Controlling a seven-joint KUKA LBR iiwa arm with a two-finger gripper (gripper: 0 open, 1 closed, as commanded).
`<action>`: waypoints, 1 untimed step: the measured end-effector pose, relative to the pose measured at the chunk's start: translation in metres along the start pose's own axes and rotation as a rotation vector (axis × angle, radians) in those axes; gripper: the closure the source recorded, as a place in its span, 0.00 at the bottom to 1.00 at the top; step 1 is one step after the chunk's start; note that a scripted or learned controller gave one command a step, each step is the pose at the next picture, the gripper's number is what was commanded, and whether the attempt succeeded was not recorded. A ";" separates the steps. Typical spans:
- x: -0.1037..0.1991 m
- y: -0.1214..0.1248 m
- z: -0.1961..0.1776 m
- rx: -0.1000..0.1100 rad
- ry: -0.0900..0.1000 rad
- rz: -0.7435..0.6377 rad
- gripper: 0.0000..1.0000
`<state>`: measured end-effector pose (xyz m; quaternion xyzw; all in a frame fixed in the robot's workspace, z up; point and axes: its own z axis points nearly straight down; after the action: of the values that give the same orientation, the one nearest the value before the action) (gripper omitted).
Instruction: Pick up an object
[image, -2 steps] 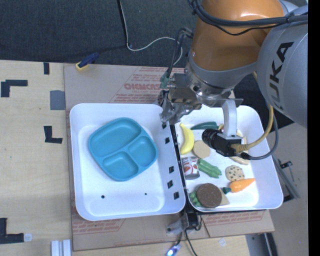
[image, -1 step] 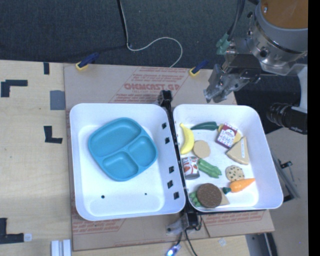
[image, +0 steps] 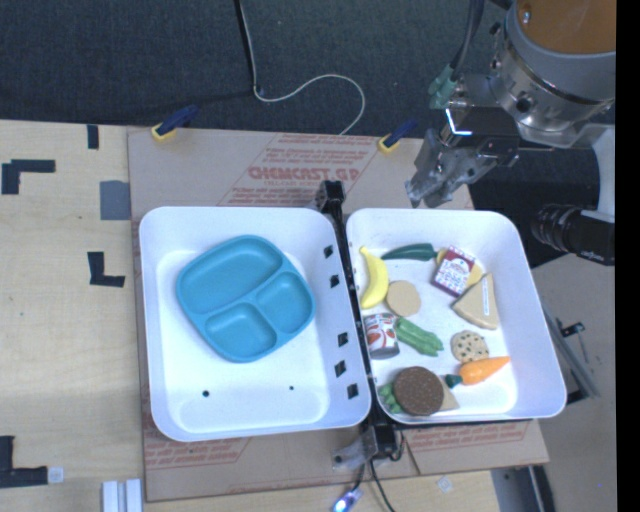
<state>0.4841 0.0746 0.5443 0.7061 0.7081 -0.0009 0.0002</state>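
Camera view, fixed overhead, slanted.

Gripper (image: 432, 190): suspended above the bench just past the far rim of the right bin (image: 530, 290), near its far-left corner. Fingers (image: 425, 185) close together, nothing between them.

Right bin contents, all lying apart from the fingers: banana (image: 373, 278) by the divider; green pepper (image: 408, 252) nearest the fingers; red carton (image: 453, 271); cheese wedge (image: 480, 302); round cracker (image: 403, 298); soup can (image: 381, 335); pea pod (image: 419, 336); cookie (image: 468, 346); carrot (image: 483, 370); burger (image: 418, 391) at the near rim.

Left bin (image: 160, 300): blue divided plate (image: 244, 297), centred; white floor bare along the near edge.

Open room: bare strip of floor along the right bin's right wall.
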 end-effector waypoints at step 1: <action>0.039 0.000 0.010 0.002 0.001 0.000 1.00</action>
<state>0.4835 0.1138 0.5340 0.7060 0.7082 -0.0011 -0.0008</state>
